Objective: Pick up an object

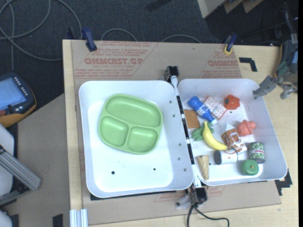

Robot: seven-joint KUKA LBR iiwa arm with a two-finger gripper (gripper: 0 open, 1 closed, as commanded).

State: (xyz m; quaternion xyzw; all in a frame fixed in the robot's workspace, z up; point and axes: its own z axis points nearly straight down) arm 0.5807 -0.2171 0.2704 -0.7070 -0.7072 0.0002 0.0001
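gripper: grey two-finger gripper (273,86) hovered at right bin's (270,122) upper-right rim, grip state unclear
target: yellow plastic banana (211,138) lay mid-bin
clutter: blue bottle (200,107), red tomato (231,101), green can (256,151) around banana

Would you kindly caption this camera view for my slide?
Gripper poised at the right bin of toys; green plate in the left bin.

Two smooth white plastic bins (94,141) on a matt cardboard-like sheet (118,60); a matt green plastic plate (130,123); a glossy yellow plastic banana (211,139).
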